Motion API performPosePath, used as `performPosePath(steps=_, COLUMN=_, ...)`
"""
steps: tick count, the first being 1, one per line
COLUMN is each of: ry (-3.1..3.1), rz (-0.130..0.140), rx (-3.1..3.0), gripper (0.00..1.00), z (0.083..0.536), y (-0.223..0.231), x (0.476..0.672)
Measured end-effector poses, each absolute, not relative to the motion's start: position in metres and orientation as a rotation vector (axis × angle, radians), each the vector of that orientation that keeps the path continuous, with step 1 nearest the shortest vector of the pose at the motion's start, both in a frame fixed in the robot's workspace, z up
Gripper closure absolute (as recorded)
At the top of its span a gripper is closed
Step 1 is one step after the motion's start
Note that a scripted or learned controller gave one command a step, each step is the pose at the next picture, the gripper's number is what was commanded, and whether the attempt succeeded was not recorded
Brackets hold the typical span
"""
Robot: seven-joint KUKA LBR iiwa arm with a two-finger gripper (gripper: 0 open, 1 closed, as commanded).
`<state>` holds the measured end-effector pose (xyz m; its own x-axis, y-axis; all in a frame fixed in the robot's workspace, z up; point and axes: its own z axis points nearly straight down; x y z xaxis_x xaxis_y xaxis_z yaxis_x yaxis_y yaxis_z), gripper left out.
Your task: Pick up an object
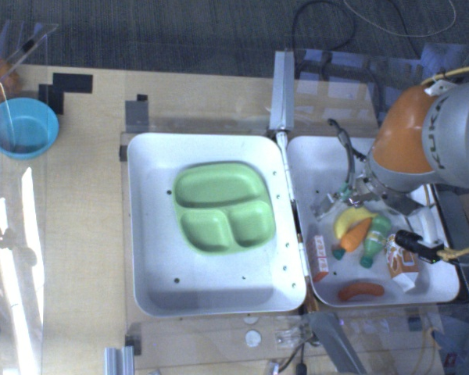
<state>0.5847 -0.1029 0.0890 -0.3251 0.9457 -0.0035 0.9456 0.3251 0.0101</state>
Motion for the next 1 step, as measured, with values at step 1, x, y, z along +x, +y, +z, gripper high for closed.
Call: performPosePath(steps=1, ry=2.550, rz=0.010, rx=1.820, gripper=0.00, z=0.0890, y=-0.1029, x=0.5848)
